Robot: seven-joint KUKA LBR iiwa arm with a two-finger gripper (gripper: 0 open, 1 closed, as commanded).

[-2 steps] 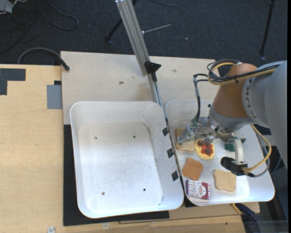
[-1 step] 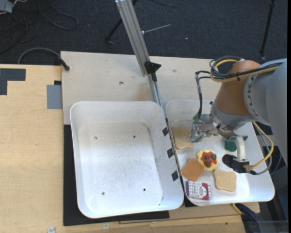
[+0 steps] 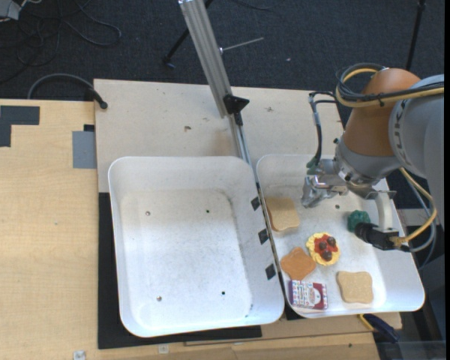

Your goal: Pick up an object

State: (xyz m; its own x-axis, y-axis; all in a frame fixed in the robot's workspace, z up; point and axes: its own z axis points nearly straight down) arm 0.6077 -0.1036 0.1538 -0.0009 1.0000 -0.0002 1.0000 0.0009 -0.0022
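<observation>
Hovering low over the upper part of the right bin [image 3: 405, 291], the hand [image 3: 313, 193], hanging from the grey arm [image 3: 416, 137] with its orange band; how far apart the metal tips stand, impossible to tell from this slant, and nothing visibly caught between them. Nearest candidate: a tan slice of toy bread [image 3: 283, 214] against the bin's left wall, just below and left of the hand. Further down, an orange-brown cracker-like square [image 3: 298, 263], a small yellow tart with red berries [image 3: 324, 248], a red-and-white packet [image 3: 308, 294] and a second bread slice [image 3: 355, 286]; a small green piece [image 3: 358, 219] to the right of the hand. Left bin [image 3: 127, 178] on the counter [image 3: 157, 118] bare of such things. Probably light and fairly stiff, these play foods, but flat and low, so hard to get under. Best hold on the near bread slice likely across its narrower width, pinching both edges, with care about the bin wall crowding one side.
</observation>
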